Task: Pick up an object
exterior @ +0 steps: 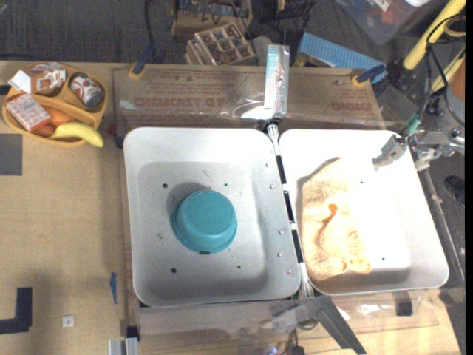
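Observation:
An upturned teal bowl [205, 220] rests in the middle of the left bin [148, 154]. In the right bin [414, 220] lies a crumpled tan cloth [332, 228] with an orange patch, spread along the bin's left half. My gripper [390, 152] hangs over the right bin's far right corner, well apart from the cloth and with nothing seen in it. The arm behind it runs off the right edge.
A yellow tray [52, 113] with toy food and a banana sits on the bench at the far left. A cardboard wall [192, 100] and an upright clear strip [277, 80] stand behind the bins. A small blue item [113, 287] lies left of the left bin.

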Controlling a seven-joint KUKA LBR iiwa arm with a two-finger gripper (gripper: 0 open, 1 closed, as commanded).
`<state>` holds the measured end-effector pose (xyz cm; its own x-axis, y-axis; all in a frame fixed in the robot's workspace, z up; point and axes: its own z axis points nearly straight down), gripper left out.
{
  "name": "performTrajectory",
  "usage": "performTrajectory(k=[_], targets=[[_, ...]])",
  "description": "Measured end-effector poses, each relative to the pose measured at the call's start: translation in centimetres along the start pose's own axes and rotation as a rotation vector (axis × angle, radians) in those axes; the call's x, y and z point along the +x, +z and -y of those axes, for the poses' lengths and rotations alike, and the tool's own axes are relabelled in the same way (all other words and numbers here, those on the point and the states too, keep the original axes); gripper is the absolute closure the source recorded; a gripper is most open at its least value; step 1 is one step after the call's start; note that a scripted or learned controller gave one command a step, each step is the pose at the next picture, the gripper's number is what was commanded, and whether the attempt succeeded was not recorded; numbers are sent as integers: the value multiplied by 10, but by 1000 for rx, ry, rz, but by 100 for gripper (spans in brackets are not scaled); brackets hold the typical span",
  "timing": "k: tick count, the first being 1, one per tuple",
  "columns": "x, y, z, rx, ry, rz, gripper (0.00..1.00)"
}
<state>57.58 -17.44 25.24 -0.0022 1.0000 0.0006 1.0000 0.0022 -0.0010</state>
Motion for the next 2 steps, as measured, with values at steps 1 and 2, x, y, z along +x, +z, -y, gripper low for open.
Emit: performTrajectory(k=[1, 2], targets=[[-9, 51, -33, -2, 160, 2, 0], [53, 165, -66, -7, 50, 2, 0]])
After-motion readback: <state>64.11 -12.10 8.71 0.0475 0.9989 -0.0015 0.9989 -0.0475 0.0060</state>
